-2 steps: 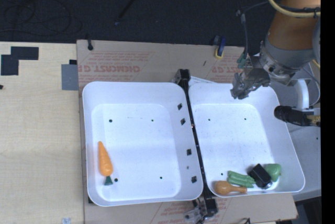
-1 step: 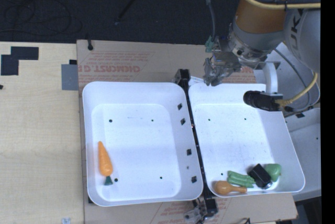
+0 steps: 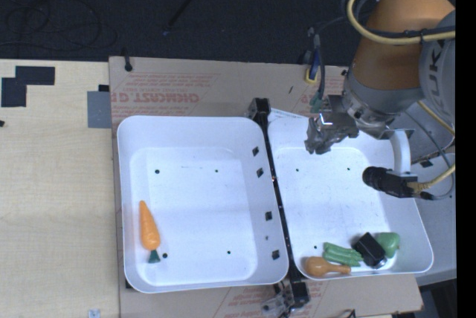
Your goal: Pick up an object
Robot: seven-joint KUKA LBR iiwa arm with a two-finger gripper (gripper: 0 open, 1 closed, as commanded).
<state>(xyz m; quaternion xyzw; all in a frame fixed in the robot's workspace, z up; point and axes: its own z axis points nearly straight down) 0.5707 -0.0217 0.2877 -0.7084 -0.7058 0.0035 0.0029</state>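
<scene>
From my remote console: pincer (image 3: 321,143) at the right bin's (image 3: 416,231) twelve o'clock (clenched or released, I cannot tell); nothing lifted, pickup remains.

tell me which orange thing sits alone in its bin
The carrot, alone in the left bin. The orange gourd shares the right bin with green and black items.

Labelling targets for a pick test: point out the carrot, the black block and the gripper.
carrot (image 3: 149,226): camera view, middle of its orange body.
black block (image 3: 370,248): camera view, its top face.
gripper (image 3: 320,143): camera view, at its fingertips.
</scene>
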